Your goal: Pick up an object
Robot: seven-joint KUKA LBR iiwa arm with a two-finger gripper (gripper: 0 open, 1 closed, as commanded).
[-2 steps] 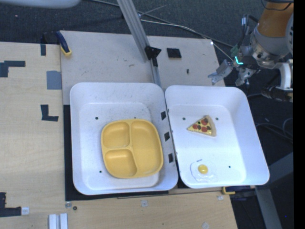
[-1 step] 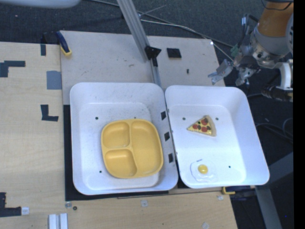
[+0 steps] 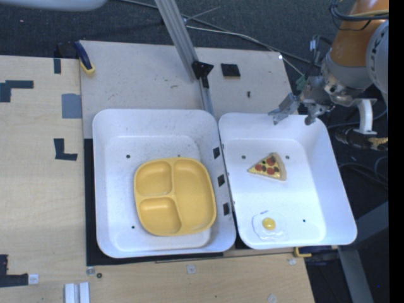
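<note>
No brand, no label, no writing that I can read on anything here. Right, the pizza slice (image 3: 267,167) lies flat in the right bin (image 3: 328,188), in its upper middle part, and its long axis runs roughly side to side with a slight tilt: the narrow tip points left, the wide crust end sits to the right and a touch lower. I count 1 pizza slice, red dots on top. Below it, near the front edge of the same bin and well apart from the slice, there is 1 fried egg (image 3: 268,225), white with a yellow yolk. So 2 things in the right bin.

Over in the left bin (image 3: 107,169) sits 1 yellow tray (image 3: 175,196) with 3 compartments, slightly turned, lying toward the front right part of that bin. 2 white bins in all, side by side on the surface (image 3: 145,74).

The arm (image 3: 360,36) comes in at the top right, orange band showing, and the claw (image 3: 291,111) hangs over the back edge of the right bin, above and to the right of the slice, apart from it. Its 2 fingers stand spread fairly wide, with nothing between them.
</note>
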